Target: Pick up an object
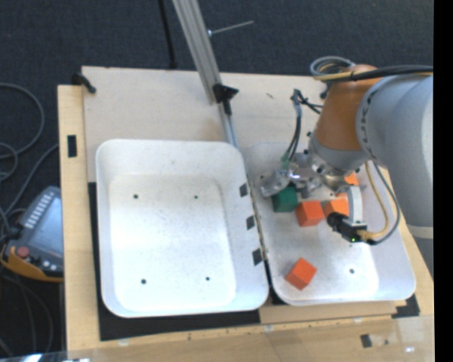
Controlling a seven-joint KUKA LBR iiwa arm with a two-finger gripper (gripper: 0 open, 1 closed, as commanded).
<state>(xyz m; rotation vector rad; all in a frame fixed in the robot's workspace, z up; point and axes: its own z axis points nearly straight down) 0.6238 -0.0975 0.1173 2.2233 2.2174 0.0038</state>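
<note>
I have the claw (287, 189) low over the green block (286, 199) at the right bin's (392, 277) ten o'clock; claw opening: cannot tell. I'd centre on it before closing, avoiding the orange block (309, 213) beside it

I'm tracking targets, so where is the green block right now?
The green block sits in the right bin, near its left wall, directly under the tool, left of an orange block.

Teach pendant (39, 232) beside cables (11, 138)
</note>
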